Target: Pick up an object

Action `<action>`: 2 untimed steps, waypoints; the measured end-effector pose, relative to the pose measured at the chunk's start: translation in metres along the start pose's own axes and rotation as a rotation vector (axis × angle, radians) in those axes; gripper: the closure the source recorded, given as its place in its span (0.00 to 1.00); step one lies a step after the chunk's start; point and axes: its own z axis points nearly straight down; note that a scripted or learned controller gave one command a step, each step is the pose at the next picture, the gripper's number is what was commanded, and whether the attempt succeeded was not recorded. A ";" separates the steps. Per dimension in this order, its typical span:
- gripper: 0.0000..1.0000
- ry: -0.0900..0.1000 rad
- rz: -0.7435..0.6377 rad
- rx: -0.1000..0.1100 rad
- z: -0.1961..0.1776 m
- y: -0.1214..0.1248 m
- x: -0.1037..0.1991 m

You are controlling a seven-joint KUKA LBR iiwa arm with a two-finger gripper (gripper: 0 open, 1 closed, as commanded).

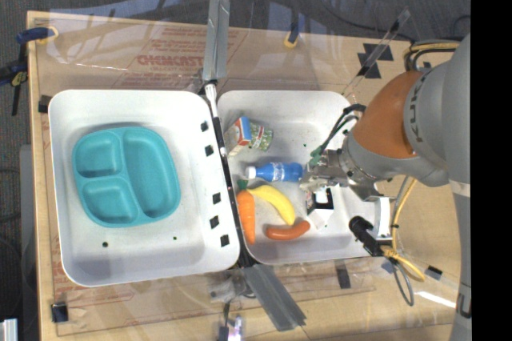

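Four items crowd beside my gripper [318, 189]: bottle [274, 171], banana [274, 202], sausage [287, 231], carrot [247, 217]. Grip state unreadable. Risk: nudging the bottle, closing on nothing.

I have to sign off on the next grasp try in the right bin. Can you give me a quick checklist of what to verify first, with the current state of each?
1. Gripper is over the right bin: ok, it sits low near the bin's middle.
2. A target lies close by: ok, the blue bottle ends right beside the gripper.
3. Nothing is already held: cannot tell, the wrist hides the grasp zone.
4. Target is free of neighbours: not ok, the banana lies just below the bottle, with the sausage and carrot nearby.
5. The carton is out of the way: ok, it lies apart in the upper left.
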 end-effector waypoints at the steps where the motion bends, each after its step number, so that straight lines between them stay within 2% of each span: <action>1: 0.00 0.000 0.000 0.001 0.000 0.000 0.000; 2: 0.00 -0.005 0.014 0.011 0.014 -0.031 0.060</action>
